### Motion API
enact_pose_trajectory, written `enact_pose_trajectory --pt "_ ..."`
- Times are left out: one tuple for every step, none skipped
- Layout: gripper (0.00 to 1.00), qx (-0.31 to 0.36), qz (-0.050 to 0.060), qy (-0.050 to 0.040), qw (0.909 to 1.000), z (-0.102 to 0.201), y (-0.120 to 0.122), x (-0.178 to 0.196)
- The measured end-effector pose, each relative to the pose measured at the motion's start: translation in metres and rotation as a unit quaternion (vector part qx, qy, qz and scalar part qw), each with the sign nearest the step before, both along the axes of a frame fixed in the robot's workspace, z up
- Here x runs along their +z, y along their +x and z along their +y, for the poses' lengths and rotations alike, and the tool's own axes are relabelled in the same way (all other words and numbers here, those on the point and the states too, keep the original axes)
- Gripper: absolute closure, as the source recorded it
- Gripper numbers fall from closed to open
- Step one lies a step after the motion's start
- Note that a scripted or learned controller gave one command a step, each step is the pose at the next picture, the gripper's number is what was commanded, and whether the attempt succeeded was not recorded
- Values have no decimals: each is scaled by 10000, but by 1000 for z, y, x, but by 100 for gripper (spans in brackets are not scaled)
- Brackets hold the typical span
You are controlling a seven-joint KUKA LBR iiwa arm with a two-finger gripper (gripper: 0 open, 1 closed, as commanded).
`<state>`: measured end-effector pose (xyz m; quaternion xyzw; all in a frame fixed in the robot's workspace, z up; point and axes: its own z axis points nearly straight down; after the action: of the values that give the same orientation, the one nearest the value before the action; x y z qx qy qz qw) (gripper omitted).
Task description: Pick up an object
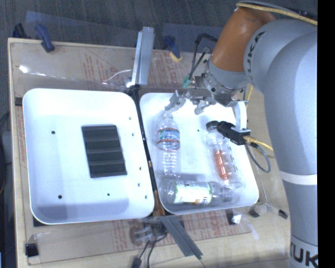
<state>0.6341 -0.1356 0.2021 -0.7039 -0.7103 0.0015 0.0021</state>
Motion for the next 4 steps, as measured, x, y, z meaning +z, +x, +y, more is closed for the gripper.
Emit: enact_pose_trajectory --pt "0 247 1 -4 9997 -12 3 -112" --pt "0 572 -10 3 9984 -14 -57 -110" --pt "100 593 -18 -6 9982 -14 -56 -99" --pt "100 -537 -15 -10 9986 -26 -42 -88"
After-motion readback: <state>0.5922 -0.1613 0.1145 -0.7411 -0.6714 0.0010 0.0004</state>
